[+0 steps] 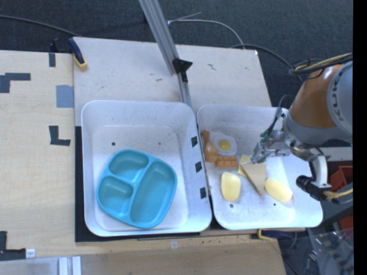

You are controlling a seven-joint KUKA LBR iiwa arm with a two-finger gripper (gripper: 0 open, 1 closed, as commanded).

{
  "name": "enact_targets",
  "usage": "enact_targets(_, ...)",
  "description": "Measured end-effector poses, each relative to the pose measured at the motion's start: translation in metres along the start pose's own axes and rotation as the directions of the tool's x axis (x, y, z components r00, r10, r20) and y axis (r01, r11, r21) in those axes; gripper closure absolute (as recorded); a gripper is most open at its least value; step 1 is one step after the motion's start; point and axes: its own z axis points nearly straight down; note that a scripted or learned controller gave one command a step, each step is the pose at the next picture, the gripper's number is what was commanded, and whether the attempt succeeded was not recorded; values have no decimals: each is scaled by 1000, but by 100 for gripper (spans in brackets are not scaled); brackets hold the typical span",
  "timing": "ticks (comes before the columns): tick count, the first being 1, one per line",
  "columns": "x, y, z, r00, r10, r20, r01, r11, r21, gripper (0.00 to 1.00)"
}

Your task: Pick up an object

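Note:
The right bin (298,213) holds several toy foods: a fried egg (223,145), an orange-brown piece (210,150), a small brown block (226,162), a yellow lump (230,186), a pale wedge (256,178) and a yellow oval (278,190). My gripper (259,155) reaches in from the right and hangs low over the middle of this bin, its tip right at the upper end of the pale wedge, just right of the brown block. Nothing is seen lifted off the bin floor.
The left bin (103,119) holds a blue divided plate (136,187). A slanted metal rail (160,30) runs from the top down to the wall between the bins. The arm's grey body and orange band (315,105) overhang the right bin's right side.

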Motion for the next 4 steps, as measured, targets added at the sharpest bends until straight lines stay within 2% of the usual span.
enact_targets(1,70,-26,-47,1000,-6,-2,6,1000,-4,100)
enact_targets(2,139,-33,-44,1000,-7,-2,7,1000,1,100)
enact_targets(3,235,-45,-44,1000,-9,-1,9,1000,1,100)
enact_targets(4,181,-26,-66,1000,5,3,-5,1000,-3,100)
